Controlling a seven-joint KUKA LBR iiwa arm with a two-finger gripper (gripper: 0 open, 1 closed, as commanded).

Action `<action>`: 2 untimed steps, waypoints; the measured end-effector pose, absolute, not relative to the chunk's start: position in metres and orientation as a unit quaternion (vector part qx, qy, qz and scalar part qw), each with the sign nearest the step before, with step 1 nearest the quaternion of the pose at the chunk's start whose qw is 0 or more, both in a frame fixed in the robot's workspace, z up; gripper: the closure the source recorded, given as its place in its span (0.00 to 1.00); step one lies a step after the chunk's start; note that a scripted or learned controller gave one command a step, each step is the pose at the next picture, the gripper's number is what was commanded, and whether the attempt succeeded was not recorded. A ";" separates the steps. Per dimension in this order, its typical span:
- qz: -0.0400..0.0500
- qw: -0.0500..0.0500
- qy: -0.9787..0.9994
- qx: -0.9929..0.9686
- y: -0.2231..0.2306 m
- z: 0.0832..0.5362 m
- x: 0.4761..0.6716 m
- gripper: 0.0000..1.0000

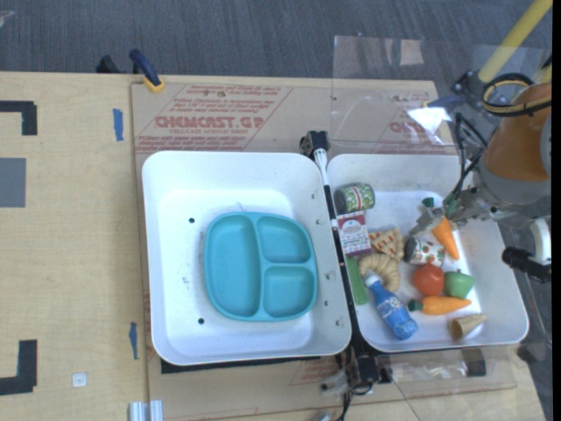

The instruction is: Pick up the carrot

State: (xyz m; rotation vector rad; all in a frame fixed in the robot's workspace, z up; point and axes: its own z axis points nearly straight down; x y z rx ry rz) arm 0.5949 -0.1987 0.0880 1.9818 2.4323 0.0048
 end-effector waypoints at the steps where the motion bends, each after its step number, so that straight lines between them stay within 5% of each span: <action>1: 0.004 0.007 0.775 0.632 -0.200 0.101 0.598 1.00; 2: 0.002 0.003 0.689 0.725 -0.168 0.175 0.593 1.00</action>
